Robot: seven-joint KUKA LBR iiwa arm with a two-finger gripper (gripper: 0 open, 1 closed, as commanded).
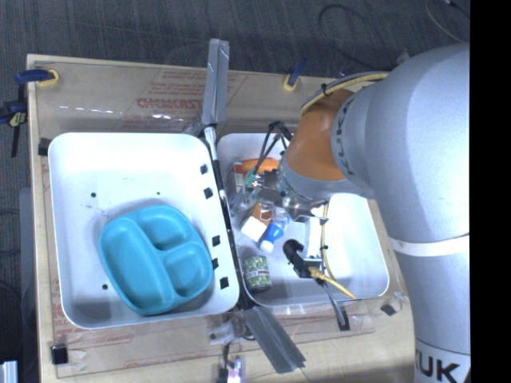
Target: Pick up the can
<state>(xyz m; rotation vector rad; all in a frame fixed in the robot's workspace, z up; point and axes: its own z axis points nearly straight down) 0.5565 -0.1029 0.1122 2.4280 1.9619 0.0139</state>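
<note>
My claw [267,202] sits low at mid-frame in the right bin [371,250], among clutter; I cannot tell its state. The can [256,271] stands apart, lower, near the front wall. Risk: closing here grabs the blue-capped bottle [274,231] instead.

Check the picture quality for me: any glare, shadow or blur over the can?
Camera view: the small green-labelled metal can looks soft but legible, lying in the grey arm's shadow within the right white bin; glare streaks the bench's clear cover at top left.
</note>
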